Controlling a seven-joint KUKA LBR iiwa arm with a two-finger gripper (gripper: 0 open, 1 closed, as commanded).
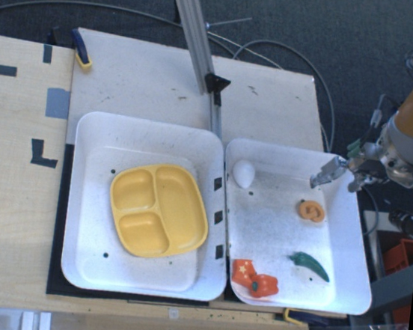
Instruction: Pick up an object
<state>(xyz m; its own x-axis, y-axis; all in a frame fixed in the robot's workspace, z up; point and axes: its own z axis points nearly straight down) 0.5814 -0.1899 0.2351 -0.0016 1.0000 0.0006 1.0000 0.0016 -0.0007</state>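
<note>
Pincer (339,174) hung, fingers apart and empty, over the right bin's (359,241) far right corner, the nearby orange ring (311,210) not yet picked.

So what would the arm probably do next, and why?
Probably drop down and left toward the orange ring. The gripper hangs over the right bin's upper right corner with nothing between its fingers, and the ring is the nearest object, lying apart from the others.
</note>
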